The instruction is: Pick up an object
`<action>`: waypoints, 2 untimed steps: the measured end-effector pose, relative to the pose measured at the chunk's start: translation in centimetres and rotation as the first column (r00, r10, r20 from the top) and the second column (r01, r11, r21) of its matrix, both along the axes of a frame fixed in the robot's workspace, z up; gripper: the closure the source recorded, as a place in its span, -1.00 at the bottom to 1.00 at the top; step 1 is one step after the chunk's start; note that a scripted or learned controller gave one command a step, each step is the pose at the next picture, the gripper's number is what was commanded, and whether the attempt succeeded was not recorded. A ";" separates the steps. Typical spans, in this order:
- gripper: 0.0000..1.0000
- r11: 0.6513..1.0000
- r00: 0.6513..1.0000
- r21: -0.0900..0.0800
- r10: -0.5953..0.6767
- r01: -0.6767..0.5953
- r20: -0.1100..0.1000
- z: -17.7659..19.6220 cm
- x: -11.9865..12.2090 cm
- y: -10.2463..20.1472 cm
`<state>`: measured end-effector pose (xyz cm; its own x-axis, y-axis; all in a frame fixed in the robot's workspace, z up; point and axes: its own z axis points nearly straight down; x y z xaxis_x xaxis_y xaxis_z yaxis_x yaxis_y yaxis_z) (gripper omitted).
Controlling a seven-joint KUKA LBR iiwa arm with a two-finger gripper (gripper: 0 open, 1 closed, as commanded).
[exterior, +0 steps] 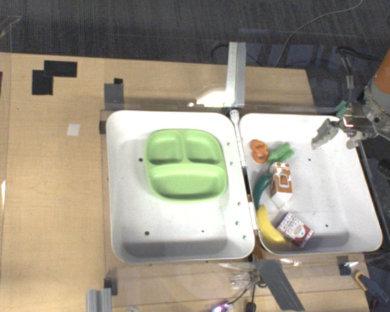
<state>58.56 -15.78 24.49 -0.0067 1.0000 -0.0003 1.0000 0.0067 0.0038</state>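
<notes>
In the right bin (351, 194), near its far right corner, my gripper (326, 134) hangs open and holds nothing, and I might grab only air, since the green tray (185, 163) fills the left bin while the banana (269, 223), small box (283, 178) and orange toy (259, 150) crowd the left edge.

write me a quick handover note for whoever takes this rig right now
Claw: over the right bin's upper right area, holding nothing.
Things: carrot, green vegetable, small carton, banana and red snack packet clustered along the right bin's left side. Green divided plate lies in the left bin.
Done: nothing picked.
Left: reach, grasp, lift one object.
</notes>
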 end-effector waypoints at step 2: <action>-1.00 0.985 0.985 -0.002 0.171 -0.171 0.018 -15.1 -1.5 3.5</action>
<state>57.10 -12.31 9.41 -0.1780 0.9840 -0.0019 0.9838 0.1780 0.0222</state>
